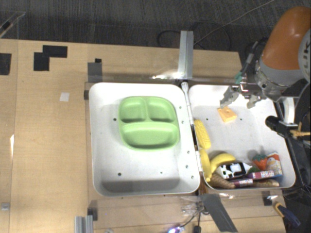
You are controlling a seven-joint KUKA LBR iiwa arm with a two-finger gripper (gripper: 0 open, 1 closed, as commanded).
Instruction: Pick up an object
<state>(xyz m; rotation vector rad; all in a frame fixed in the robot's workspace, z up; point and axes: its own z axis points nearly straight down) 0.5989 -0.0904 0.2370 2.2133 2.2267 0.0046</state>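
Overhead, left bin (104,144) holding green tray (147,122), right bin (243,144) with cheese wedge (226,114), corn (202,133), banana (219,160), tool (241,99) open above.

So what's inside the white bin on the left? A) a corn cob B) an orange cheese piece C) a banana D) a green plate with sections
D: the green plate with sections lies in the left bin, while the banana, corn cob and orange cheese piece are all in the right bin.
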